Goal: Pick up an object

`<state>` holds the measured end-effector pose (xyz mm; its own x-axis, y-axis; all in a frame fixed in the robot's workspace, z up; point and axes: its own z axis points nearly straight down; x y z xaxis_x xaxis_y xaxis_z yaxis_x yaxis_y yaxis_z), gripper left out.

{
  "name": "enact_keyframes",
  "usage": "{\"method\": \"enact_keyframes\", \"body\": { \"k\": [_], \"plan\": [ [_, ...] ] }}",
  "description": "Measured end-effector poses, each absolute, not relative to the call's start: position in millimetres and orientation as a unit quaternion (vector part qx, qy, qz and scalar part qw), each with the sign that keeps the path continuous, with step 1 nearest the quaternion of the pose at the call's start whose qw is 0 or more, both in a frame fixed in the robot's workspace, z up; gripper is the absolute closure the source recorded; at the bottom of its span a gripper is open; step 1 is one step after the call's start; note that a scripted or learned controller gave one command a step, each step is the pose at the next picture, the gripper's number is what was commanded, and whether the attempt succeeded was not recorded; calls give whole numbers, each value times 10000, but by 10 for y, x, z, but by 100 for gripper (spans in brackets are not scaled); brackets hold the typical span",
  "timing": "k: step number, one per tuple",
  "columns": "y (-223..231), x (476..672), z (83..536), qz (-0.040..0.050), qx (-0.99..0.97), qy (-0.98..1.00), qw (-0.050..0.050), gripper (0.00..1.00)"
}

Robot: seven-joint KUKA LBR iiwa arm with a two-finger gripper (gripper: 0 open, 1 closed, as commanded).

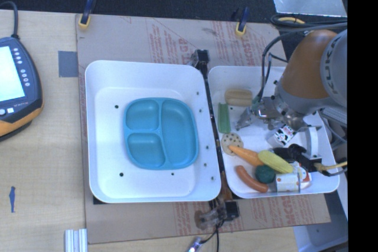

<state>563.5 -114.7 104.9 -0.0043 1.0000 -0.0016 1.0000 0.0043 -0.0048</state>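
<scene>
Arm low over the right bin (331, 186), jaws (247, 119) apparently spread and empty beside the green stick (224, 117), presumably lining up a pick there.

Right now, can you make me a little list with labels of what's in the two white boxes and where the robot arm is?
left bin: holds a blue divided plate
right bin: holds toy food and small items
toy food: tan bread piece, green stick, carrot, corn, sausage, round cracker
arm: reaches in from the right, over the right bin
gripper: low over the upper part of the right bin, near the bread piece
holding anything: cannot tell
</scene>
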Motion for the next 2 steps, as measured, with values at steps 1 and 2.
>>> {"method": "enact_keyframes", "body": {
  "k": [1, 2],
  "plan": [
    [-1135, 6540, 917, 9, -7062, -7080, 13, 0],
    [-926, 6561, 918, 16, -7052, -7090, 18, 0]
  ]
}}
